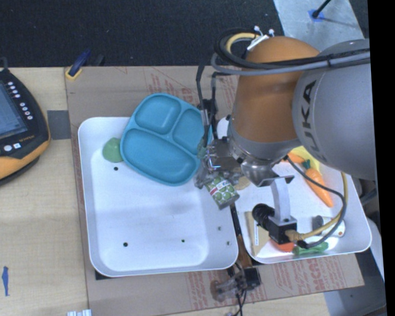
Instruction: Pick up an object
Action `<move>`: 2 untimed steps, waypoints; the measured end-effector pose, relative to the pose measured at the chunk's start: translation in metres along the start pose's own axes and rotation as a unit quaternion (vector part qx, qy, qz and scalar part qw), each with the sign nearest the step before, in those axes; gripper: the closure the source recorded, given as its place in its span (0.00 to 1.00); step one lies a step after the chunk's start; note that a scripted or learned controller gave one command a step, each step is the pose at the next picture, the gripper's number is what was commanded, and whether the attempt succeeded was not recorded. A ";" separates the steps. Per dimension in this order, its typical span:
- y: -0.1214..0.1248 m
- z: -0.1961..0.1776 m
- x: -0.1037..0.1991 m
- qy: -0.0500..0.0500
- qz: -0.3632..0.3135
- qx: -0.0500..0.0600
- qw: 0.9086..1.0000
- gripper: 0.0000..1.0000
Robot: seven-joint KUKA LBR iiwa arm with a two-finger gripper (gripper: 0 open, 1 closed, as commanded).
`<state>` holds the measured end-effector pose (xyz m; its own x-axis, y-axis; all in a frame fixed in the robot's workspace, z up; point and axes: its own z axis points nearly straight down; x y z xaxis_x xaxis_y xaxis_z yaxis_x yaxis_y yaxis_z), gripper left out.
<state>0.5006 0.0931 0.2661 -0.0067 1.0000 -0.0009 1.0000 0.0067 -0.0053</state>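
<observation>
Green and white in a busy print, the small patterned piece (pixel 221 192) is lying over the meeting rims of the two bins, at the near right edge of the left bin (pixel 149 247) and just beside the right bin (pixel 354 239). I am hovering my pincer (pixel 215 167) directly above it, close enough that the two seem to be touching, though my own wrist is hiding the contact. How far my pincer is standing open I cannot tell, and whether it is gripping the piece I cannot tell either. I am judging this to be the grasping step: I am placed over the target, and a lift is not yet showing. Beside me to the left, the blue divided plate (pixel 160 139) is resting tilted in the far corner of the left bin, partly covering a green disc (pixel 111 150). An orange carrot (pixel 317 183) and a green item (pixel 311 249) are lying in the right bin, well apart from my target. The next move is calling for a firm closure on the piece and then a straight rise, since its perch on the rims is looking unsteady and a sideways nudge is likely to tip it into either bin.
</observation>
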 end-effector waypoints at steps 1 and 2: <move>0.048 -0.033 -0.073 0.000 0.002 -0.001 1.000 1.00; -0.025 0.004 -0.072 0.000 0.001 0.000 1.000 1.00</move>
<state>0.4759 0.0204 0.2621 -0.0047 1.0000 -0.0003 1.0000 0.0046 -0.0053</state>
